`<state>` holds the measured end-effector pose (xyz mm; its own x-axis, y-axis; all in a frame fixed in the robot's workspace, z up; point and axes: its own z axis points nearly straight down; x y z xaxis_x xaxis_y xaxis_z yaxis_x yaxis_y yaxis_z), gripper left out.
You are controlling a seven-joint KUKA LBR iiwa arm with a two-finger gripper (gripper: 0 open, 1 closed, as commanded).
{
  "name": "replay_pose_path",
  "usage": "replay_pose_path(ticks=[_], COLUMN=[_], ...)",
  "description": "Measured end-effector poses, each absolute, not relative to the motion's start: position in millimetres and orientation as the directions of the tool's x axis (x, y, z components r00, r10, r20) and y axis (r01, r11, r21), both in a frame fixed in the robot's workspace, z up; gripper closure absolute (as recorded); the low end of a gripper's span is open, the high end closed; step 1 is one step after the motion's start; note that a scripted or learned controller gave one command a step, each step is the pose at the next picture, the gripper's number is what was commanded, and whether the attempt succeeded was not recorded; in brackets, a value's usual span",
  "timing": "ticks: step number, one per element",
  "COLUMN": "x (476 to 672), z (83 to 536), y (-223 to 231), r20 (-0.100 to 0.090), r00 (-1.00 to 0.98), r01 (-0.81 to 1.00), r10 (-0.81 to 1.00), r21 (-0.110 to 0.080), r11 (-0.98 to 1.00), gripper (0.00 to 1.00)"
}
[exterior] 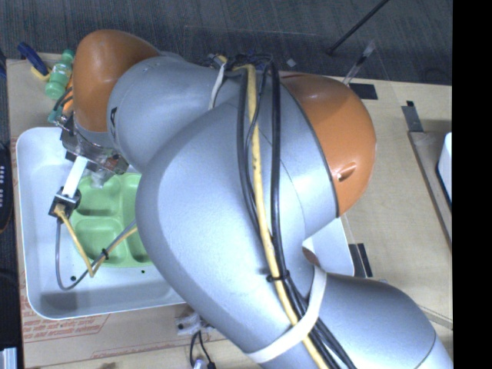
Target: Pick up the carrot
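Carrot: I could not tell where it lay. The grey arm [231,206] swept in from the right and covered the near and right parts of the left bin [31,229] and everything beyond. My guess was that the carrot sat somewhere under that bulk. Its long axis was likewise unknown.

Nearest the work was the gripper [98,177]. It hung below the orange band [100,64], pointing down at the far edge of a green divided tray [104,223]. The tray rested on the bin floor, toward the middle. Whether the claw stood apart or together I could not tell, since the wrist housing crowded it. I saw nothing clamped in it that I could name.

Bearing from claw to carrot: undetermined. I judged this the crux. The next move needed the carrot's direction and its lie, so the claw could close across the narrow width, not along the length. With only one arm, there was no choice of reach.

Further out, a green knobbly object [58,77] and something blue [31,57] sat just beyond the bin's far left corner, outside the rim. The bin's left wall and near left corner were bare white.
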<state>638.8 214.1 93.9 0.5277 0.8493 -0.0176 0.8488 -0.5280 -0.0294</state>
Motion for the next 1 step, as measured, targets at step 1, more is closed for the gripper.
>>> replay_pose_path(ticks=[1], x=[634.4], z=[96.4], y=[216.9], r20=[-0.024], r00=[0.523], r01=[0.851], r10=[0.852], r21=[-0.044], r11=[-0.523], gripper=[1.0])
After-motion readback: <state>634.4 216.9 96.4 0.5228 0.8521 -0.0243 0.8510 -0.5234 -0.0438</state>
